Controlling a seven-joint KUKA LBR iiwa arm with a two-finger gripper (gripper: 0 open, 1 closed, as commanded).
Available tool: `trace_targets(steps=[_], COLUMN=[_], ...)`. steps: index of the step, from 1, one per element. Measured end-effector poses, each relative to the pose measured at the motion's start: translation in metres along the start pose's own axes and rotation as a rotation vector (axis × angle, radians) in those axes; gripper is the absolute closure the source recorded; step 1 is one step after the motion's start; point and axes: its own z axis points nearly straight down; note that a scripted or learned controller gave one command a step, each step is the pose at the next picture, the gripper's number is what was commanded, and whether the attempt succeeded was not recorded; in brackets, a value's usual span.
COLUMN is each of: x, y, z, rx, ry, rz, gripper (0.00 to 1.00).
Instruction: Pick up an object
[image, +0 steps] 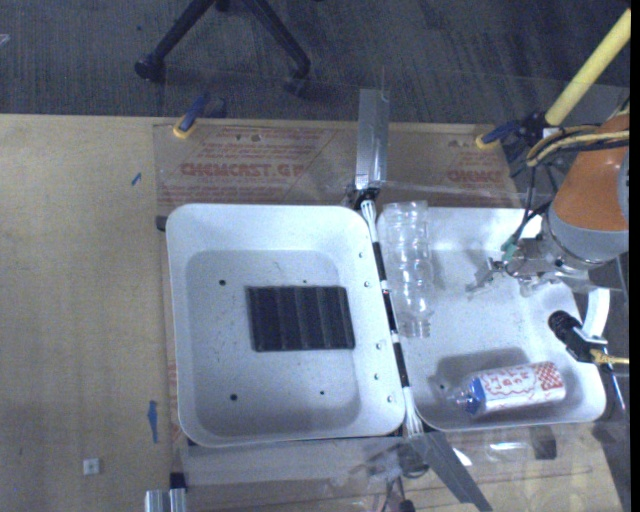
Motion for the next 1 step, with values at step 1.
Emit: trace_targets(steps=[1], x=[0.0294], y=[-0.0549], z=[0.0076], rx=[0.000], ry=[0.001], rz=[0.057], gripper=[0.00])
